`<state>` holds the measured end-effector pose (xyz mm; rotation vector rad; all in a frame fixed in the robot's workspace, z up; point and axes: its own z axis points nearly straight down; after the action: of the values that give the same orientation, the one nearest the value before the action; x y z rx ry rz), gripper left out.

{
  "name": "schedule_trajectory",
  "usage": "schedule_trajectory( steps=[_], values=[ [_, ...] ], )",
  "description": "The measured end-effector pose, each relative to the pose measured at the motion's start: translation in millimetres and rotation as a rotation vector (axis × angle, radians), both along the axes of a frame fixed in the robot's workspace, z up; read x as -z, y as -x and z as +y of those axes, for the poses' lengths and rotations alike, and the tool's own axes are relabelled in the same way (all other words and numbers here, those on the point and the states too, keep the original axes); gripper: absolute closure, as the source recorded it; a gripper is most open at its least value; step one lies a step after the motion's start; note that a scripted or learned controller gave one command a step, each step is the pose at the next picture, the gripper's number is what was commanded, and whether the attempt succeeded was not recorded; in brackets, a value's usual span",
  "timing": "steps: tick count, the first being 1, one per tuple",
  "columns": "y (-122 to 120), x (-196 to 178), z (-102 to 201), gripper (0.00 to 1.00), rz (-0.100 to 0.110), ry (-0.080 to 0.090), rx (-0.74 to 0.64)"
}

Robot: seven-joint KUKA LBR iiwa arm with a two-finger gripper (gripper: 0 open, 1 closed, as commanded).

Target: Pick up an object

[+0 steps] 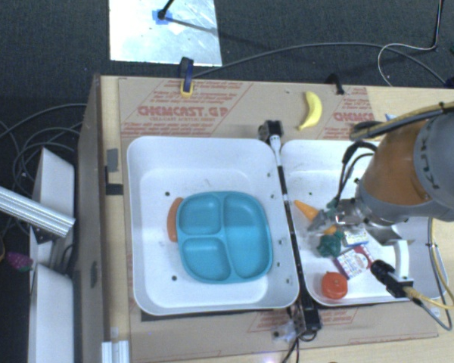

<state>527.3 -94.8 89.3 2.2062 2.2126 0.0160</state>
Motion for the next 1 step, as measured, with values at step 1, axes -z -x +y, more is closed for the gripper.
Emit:
schedule_trajectory(
  steps=[1],
  values=[
    [10.0, 0.5, -7.6, 0.0, 0.002, -0.001, 0.0]
  ],
)
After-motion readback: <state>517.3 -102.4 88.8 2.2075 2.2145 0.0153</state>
